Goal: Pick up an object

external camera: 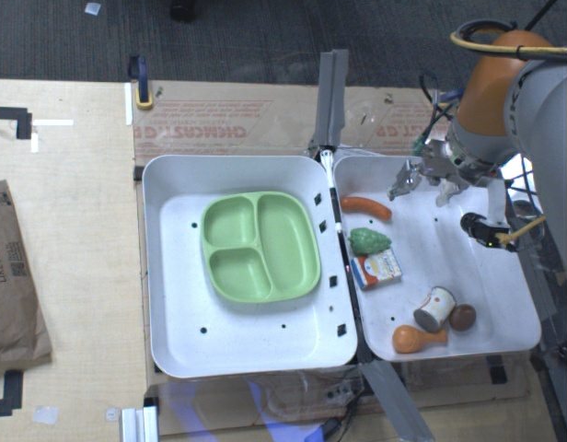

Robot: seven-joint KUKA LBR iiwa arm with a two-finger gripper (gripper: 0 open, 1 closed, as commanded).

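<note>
The metal two-finger gripper is held with fingers spread and nothing between them, above the right white bin, near the orange sausage-shaped toy.

The right bin has bare floor through its middle and right side. Along its left wall crowd the carrot, green toy and small box; the can blocks the front.
</note>
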